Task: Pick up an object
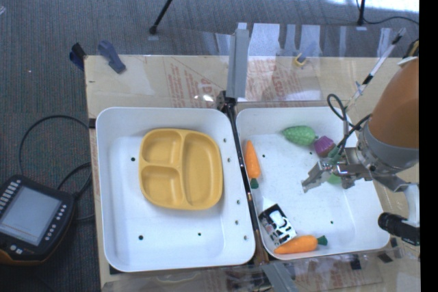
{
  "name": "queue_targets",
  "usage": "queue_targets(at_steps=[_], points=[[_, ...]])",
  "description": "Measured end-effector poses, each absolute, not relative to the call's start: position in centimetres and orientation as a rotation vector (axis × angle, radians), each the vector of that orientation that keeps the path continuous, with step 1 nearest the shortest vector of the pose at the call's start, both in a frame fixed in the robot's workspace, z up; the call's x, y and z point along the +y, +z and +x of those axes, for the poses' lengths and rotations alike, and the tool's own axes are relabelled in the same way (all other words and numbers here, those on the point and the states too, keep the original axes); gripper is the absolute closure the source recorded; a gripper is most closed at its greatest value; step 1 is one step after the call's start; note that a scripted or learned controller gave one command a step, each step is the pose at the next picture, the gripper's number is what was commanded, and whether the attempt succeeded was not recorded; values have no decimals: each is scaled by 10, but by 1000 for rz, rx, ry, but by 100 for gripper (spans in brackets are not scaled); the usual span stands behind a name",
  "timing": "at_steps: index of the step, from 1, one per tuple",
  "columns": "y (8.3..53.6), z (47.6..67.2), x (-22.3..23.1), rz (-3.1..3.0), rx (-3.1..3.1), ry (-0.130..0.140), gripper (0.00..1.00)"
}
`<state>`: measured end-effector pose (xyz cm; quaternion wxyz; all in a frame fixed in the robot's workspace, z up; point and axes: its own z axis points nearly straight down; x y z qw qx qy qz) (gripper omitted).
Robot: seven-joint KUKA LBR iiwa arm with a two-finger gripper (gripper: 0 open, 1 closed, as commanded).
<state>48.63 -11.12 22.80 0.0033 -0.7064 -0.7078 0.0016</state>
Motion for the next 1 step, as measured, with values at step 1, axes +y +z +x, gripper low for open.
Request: queue_targets(at_steps=[1], points=[[117, 489, -80, -2306, -2128, 1, 0]])
